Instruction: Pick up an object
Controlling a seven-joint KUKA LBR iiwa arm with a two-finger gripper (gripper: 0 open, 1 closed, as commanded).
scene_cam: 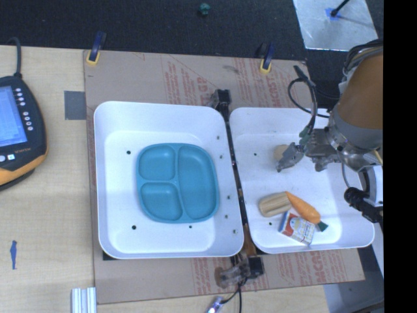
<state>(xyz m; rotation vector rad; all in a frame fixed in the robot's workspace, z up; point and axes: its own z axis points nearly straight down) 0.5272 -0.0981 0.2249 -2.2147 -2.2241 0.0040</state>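
Reaching in over the right bin, the tool hangs near a small tan object — its state I cannot tell. A bread roll, carrot and small carton crowd the near edge — open floor lies between.

Both white bins look like smooth, slightly glossy plastic, as does the blue divided plate far left of the gripper. Matt brown cardboard lies under them on pale, wood-grain bench.
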